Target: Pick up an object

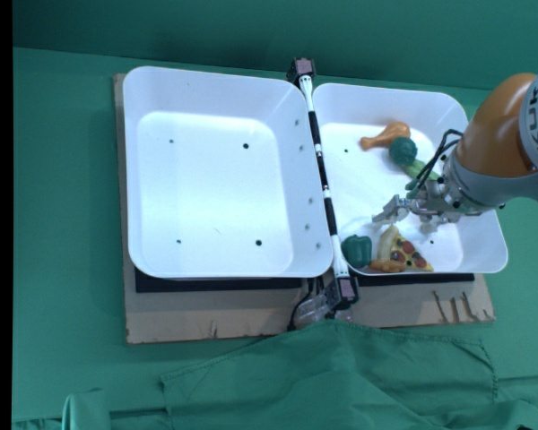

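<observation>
Toys point(393, 136) in right bin point(484, 253)

Arm point(507, 141) reaching in from right, wrist low, end effector point(396, 211) pointing left.

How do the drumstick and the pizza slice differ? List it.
The drumstick is plain orange-brown; the pizza slice is yellow with red toppings. The drumstick is a rounded, club-like shape; the pizza slice is a flat wedge. The drumstick lies near the far wall of the right bin, beside the broccoli; the pizza slice lies near the front wall, beside the green pepper, just below the hand. Both are toy foods lying loose in that bin.
</observation>
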### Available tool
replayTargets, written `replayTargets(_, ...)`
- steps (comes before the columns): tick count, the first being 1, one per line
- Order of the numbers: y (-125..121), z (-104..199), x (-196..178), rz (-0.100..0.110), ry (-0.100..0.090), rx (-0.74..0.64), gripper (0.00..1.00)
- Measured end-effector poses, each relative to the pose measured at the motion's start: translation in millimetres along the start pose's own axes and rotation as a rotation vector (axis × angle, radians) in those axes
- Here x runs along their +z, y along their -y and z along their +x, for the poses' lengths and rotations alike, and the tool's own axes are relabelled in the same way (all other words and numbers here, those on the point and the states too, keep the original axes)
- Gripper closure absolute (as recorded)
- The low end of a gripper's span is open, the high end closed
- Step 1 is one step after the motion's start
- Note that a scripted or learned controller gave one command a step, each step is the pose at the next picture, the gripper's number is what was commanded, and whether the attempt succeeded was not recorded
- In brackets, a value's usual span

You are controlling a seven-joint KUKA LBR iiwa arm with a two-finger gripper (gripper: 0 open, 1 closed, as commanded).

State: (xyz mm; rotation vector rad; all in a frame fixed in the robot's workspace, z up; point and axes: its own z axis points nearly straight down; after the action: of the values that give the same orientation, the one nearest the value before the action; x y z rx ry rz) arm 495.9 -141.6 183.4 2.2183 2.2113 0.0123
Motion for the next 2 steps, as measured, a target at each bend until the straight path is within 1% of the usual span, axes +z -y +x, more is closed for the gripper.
replayTargets(1, 25, 36, -1, -0.009, 0.008, 0.001, 0.00)
replayTargets(2, 0, 92, -101, -0.001, -0.001, -0.008, 0.00)
